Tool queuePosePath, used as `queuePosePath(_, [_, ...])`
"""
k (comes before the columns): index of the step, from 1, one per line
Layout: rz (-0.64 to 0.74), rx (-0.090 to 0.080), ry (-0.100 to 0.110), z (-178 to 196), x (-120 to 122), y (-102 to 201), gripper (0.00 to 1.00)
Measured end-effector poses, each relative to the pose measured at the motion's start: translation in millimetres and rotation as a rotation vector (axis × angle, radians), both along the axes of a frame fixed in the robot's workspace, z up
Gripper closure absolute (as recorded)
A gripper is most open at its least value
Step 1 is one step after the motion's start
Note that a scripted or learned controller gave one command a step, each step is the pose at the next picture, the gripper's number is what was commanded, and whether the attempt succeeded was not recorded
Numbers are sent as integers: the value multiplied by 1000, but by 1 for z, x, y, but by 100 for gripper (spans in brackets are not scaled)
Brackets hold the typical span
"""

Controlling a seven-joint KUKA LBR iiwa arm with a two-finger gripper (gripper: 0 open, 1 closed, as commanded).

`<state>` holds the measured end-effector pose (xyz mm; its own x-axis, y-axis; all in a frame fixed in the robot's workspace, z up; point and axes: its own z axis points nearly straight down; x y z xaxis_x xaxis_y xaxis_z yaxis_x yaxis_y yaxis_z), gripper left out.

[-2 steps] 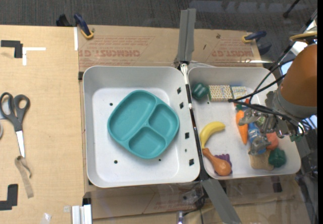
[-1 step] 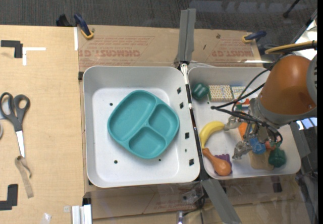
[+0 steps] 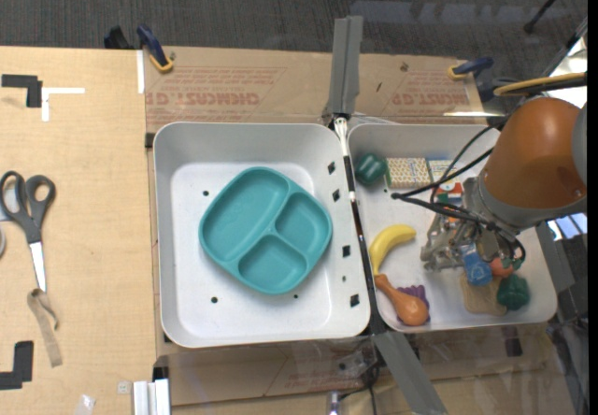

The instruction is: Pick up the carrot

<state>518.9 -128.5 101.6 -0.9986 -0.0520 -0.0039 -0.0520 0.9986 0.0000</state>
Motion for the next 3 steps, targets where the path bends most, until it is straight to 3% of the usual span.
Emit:
queuePosePath(1, [-178, 0, -2, 31, 67, -23, 100])
queuePosePath(2, [-39, 0, 2, 103, 2, 44, 100])
queuePosePath(3, [-192, 0, 5, 90, -37, 82, 100])
